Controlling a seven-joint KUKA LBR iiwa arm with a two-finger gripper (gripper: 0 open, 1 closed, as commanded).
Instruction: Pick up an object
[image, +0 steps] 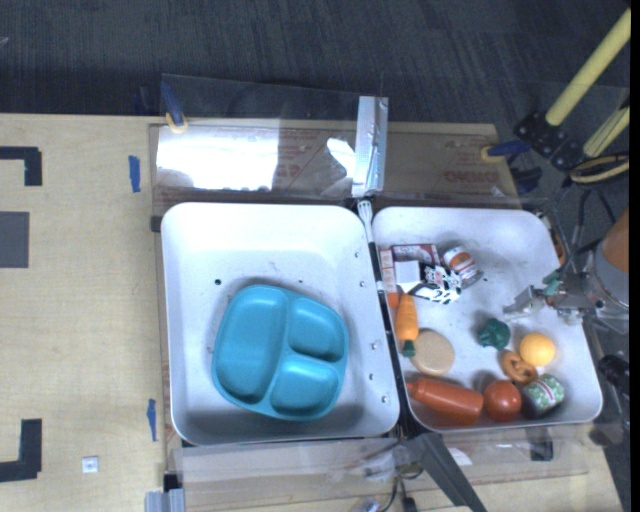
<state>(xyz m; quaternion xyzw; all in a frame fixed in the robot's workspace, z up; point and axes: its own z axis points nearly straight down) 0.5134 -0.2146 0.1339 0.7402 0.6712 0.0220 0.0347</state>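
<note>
Picking stage: hand (545, 295) placed at 3 o'clock in right bin (500, 225); spread or pressed together cannot be told. Yellow ball (538, 350) listed near, at 6 o'clock. Centred descent advised, green toy (492, 333) being close by

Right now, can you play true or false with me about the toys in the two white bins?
1. The blue plate lies in the left bin. True.
2. The toy carrot lies on the blue plate. False: it lies in the right bin, near the wall between the bins.
3. The red sausage lies along the right bin's near edge. True.
4. The yellow fruit sits in the left bin. False: it sits in the right bin, towards its right side.
5. The gripper hangs over the blue plate. False: it is over the right bin's right side.
</note>
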